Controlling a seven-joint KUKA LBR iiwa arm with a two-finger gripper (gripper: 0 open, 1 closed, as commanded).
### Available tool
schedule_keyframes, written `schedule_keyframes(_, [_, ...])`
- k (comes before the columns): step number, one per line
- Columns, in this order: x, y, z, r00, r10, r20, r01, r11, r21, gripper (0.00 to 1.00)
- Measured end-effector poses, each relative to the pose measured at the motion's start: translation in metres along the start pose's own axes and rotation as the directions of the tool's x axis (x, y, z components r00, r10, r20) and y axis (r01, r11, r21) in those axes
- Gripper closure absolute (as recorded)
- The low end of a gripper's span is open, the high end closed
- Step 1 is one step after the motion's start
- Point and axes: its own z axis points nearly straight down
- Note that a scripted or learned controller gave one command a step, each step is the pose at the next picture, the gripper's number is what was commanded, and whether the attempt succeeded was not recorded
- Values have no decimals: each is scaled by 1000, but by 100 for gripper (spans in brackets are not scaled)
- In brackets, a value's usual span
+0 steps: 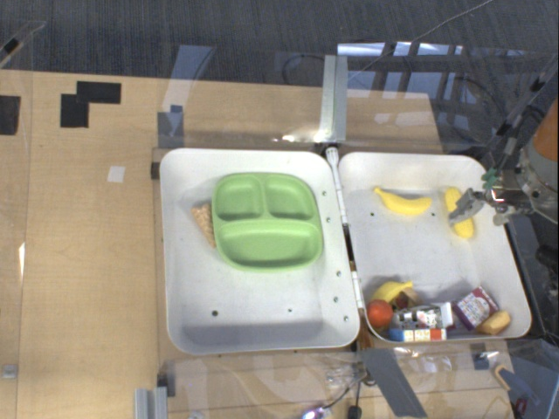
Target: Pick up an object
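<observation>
My gripper [479, 216] hangs over the right edge of the right bin [419, 251], open, with nothing between its fingers. Its left finger [463, 206] crosses a small yellow banana-like piece [464, 228] that lies on the bin floor. A longer yellow banana [403, 202] rests to the left of that, near the bin's back. At the bin's front lies a heap: a red round fruit [379, 313], another yellow piece [397, 290], a white and blue box [423, 316], a purple packet [476, 306] and a yellow-tan lump [496, 323].
The left bin [253, 321] holds a green divided plate [265, 220] with a tan textured item [203, 223] sticking out from under its left side. A metal divider [343, 225] separates the bins. The arm's orange band [546, 138] is at the far right.
</observation>
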Motion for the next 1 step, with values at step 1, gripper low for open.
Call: schedule_keyframes(1, [-12, 24, 109, 999, -40, 1, 40, 999, -3, 0])
